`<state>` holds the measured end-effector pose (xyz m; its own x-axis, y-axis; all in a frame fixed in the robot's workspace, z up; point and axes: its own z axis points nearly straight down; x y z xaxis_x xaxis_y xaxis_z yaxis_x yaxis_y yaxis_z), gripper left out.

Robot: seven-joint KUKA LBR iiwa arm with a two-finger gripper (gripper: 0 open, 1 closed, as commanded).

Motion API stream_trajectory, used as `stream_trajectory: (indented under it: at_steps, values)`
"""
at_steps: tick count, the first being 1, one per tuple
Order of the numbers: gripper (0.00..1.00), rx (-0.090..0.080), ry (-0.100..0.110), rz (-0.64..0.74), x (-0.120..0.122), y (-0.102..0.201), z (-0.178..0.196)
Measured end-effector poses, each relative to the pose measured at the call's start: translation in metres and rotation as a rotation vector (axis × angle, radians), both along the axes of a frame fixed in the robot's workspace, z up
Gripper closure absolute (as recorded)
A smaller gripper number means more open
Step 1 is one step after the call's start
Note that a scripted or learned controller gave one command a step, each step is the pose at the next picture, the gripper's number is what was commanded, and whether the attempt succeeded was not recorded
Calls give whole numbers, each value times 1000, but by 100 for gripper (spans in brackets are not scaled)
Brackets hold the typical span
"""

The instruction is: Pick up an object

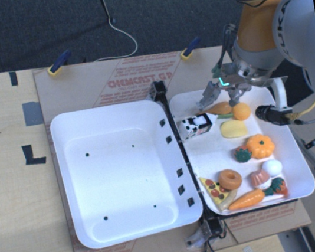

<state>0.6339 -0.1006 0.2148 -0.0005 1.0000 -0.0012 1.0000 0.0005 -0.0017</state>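
Camera view: the claw (224, 94) hangs with fingers spread above the right bin's (297, 156) far end, just over a small orange ball (241, 112). It looks light, hard and slippery; gripping across its middle seems safest.

The arm (297, 15) is smooth grey with a rounded orange band (259, 0) above the wrist. Thin black cables loop over the band. The metallic gripper (222, 95) carries a small teal light.
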Motion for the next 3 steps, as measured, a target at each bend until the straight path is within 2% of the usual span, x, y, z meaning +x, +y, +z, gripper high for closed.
stream_trajectory:
  at_steps: [1,2,3]
  values:
    - [0,-5,-7,-4,33,-40,-105]
    - [0,-1,-3,-4,-4,-91,-61]
    - [0,1,5,-1,-11,-108,-135]
